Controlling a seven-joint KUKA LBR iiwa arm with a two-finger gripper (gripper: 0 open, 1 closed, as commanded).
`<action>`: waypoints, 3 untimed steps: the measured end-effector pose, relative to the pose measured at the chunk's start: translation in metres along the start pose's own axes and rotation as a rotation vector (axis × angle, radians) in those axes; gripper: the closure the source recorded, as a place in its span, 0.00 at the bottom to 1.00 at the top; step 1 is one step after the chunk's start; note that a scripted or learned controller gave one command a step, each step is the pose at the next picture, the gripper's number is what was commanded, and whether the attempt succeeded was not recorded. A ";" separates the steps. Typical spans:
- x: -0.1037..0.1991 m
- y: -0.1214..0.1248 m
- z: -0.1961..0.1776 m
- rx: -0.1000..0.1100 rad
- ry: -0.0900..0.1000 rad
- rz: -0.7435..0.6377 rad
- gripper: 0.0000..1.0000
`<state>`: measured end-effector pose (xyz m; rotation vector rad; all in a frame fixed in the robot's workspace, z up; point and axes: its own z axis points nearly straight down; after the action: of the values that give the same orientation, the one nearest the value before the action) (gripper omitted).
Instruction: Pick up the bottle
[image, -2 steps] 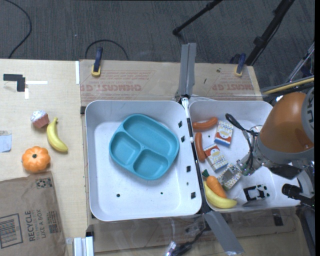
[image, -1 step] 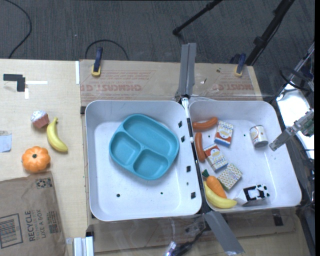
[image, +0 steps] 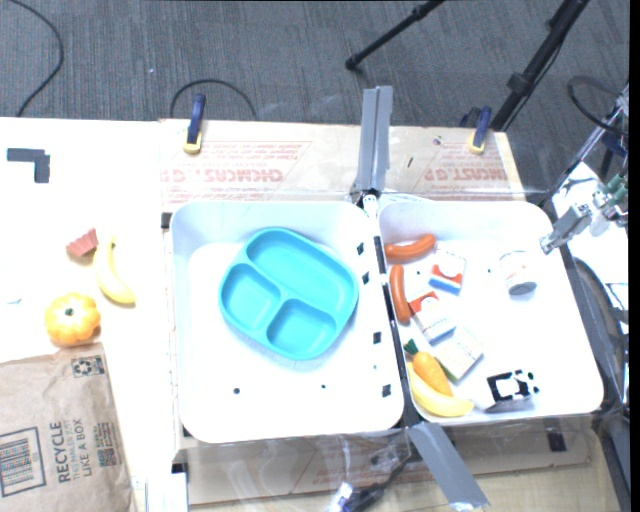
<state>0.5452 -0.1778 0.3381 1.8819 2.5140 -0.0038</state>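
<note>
Although the scene is dominated by the two white bins, the left bin (image: 200, 300) is taken up by a blue divided plate (image: 290, 292), while the right bin (image: 575, 340) carries the clutter among which the task's thing lies. The bottle (image: 518, 273), a small white one with a greyish end, is found in the upper right part of the right bin, well apart from the two toy sausages (image: 408, 265) along the bin's left wall and from the toy banana (image: 440, 402) and carrot (image: 430, 368) at the near corner. It appears to lie on its side, its short long axis running roughly from far to near, the darker end turned toward the near edge; which end is the cap cannot be told. It is judged to be light, stiff plastic, smooth and apt to roll, so a grasp across the middle of the body, square to the axis, is favoured. The gripper (image: 556, 236) is seen at the bin's far right rim, near the bottle but apart from it; whether its fingers are spread or closed cannot be told, and nothing is seen held.
</note>
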 end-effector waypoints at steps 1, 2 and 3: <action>0.077 -0.046 0.107 0.003 0.004 -0.032 0.00; 0.092 -0.044 0.205 0.001 0.004 -0.292 0.00; 0.095 -0.017 0.147 -0.001 0.002 -0.466 0.00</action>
<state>0.5021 -0.0914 0.1907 1.2513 2.8817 -0.0005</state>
